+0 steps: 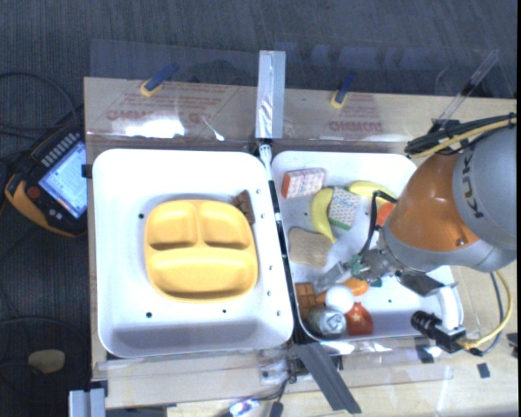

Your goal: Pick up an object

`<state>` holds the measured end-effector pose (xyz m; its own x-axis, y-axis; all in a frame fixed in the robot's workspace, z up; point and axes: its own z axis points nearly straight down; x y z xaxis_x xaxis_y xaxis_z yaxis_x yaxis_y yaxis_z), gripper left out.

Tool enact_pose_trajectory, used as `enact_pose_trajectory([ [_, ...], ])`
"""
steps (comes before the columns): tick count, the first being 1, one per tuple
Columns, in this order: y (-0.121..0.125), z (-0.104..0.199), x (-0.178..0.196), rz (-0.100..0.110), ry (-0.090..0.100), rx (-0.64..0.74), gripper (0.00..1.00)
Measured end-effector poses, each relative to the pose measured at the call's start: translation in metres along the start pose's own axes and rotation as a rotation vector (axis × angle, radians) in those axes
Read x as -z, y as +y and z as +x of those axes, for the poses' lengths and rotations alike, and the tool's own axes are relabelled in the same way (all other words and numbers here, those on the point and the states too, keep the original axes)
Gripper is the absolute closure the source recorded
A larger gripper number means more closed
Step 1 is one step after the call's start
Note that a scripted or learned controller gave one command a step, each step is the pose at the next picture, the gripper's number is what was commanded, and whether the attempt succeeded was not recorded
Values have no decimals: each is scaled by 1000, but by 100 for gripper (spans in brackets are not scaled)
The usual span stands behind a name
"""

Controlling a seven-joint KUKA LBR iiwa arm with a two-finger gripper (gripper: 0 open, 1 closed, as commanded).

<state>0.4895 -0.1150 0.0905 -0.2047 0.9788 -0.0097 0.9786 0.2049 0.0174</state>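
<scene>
**Gripper low over cluttered right bin; nothing seen held**

The gripper (354, 274) is seen low in the right bin (434, 165), approx. above a small orange object (356, 287), w/ a white egg-like ball (339, 298) just beside it. Whether the pincer is spread or pressed together cannot be told; the wrist hides it. The orange piece is judged light, hard, smooth, so prob. slippery; a hold across its middle is advised. The banana (323, 214) and bread slice (310, 248) lie nearby, toward the divider. The yellow tray (200, 248) sits in the left bin (113, 233).
</scene>
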Motion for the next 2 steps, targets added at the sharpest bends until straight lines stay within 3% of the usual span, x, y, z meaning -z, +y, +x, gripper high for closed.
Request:
enact_pose_trajectory([
  [1, 3, -56, -1, 5, 5, -81, 0],
  [2, 122, -11, -4, 7, 4, -89, 0],
])
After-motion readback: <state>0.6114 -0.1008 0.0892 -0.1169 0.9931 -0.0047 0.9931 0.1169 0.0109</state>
